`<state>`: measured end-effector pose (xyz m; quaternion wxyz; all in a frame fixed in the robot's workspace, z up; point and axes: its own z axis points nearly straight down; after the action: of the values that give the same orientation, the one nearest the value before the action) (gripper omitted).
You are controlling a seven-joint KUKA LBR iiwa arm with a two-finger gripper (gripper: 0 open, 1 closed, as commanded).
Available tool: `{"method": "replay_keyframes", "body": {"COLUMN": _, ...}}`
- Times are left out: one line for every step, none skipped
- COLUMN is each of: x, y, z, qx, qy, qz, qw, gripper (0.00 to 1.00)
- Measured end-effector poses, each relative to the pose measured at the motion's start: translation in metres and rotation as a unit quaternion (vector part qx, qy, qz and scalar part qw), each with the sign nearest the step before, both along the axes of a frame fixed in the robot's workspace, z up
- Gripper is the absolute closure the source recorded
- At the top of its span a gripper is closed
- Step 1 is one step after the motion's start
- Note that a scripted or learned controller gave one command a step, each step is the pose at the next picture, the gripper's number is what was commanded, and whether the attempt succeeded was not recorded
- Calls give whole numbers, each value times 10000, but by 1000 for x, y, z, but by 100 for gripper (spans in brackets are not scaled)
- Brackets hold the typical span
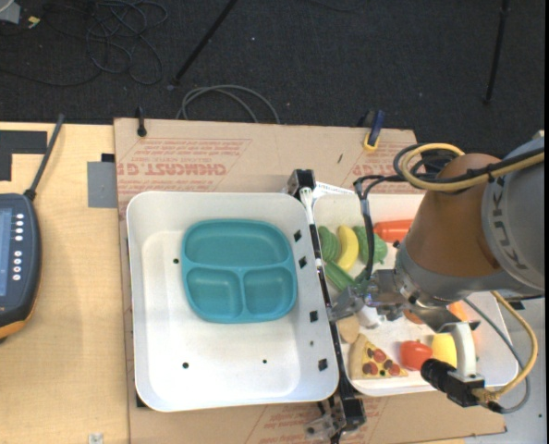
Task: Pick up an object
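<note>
Overhead slanted view of the surface (71, 276) with two shallow white bins side by side on a cardboard sheet (210, 155). The left bin (154, 359) contains a teal divided plate (239, 271) lying flat near its middle. The right bin (506, 363) holds the candidate objects: a yellow banana (347, 246) lying between green pieces (330, 248) at the upper left, an orange carrot-like piece (395, 230) beside them, a pizza slice (378, 359) at the lower left, and a red piece (415, 351) touching a yellow piece (444, 348) near the bin's lower middle. The arm (459, 234), with its orange band, reaches in from the right and is lowered over the right bin, hiding much of its middle. The gripper (372, 303) sits low among the items, just above the pizza slice and below the banana; whether it is wide or narrow cannot be told, since the wrist covers it, and no object can be seen gripped in it. Judged progress: the approach into the bin appears made, while a confirmed grasp and the lift clear of the bin remain to be done. A control pendant (2, 257) lies at the far left
</note>
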<state>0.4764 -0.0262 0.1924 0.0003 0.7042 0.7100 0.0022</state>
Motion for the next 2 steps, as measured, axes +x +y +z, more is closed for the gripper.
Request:
{"method": "replay_keyframes", "body": {"x": -1, "y": 36, "z": -5, "qx": -2, "qy": 35, "qz": -25, "qw": 10000, "gripper": 0}}
{"method": "replay_keyframes", "body": {"x": -1, "y": 34, "z": -5, "qx": -9, "qy": 35, "qz": -40, "qw": 10000, "gripper": 0}}
